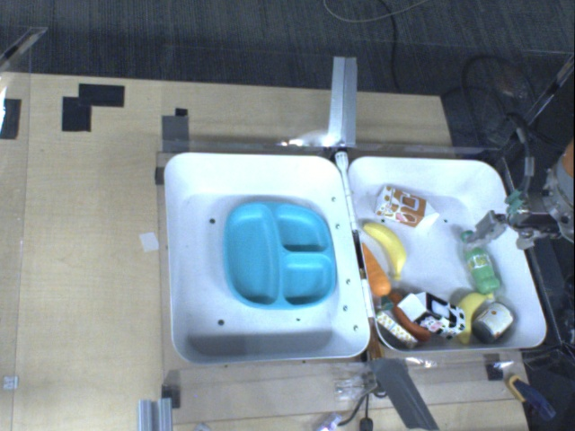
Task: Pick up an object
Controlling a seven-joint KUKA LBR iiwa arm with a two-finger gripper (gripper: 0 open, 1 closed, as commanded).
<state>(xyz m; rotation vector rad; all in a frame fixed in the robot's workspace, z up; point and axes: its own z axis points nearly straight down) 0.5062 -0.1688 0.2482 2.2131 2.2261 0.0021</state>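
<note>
Bottle (482, 268), green and small, is what I would bet on as the target: it lies in the right bin (449, 173) hard against the right wall, its long axis running roughly up and down the bin with the cap end toward the far side. Just beside that cap end, slightly up and to the right, sits the gripper (492, 225), coming in low over the bin's right rim; from where I stand I cannot tell how it is set. So the bottle lies just below and a touch left of the tool, near enough that a short drop along the wall would meet it. Further out, a banana (386, 246) lies slanted near the divider, a snack packet (401, 206) above it, and a jumble of toys crowds the near edge. In the left bin (193, 187) rests a blue divided tray (277, 254), well apart.
</note>
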